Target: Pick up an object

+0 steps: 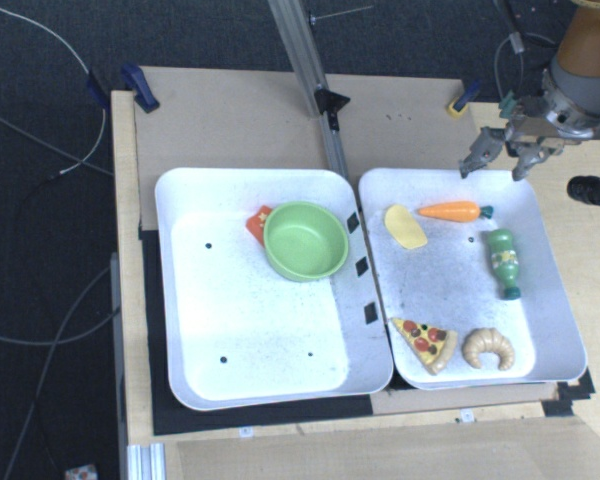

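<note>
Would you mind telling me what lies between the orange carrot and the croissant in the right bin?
In the camera view, the green bottle lies roughly between the carrot and the croissant, a little toward the bin's right side.

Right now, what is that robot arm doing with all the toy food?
The robot arm's gripper hangs open over the back edge of the right bin, holding nothing. Below it lie a carrot, a yellow chip, a green bottle, a pizza slice and a croissant. The left bin holds a green bowl with something red tucked beside it. Nothing has been picked up yet.
</note>
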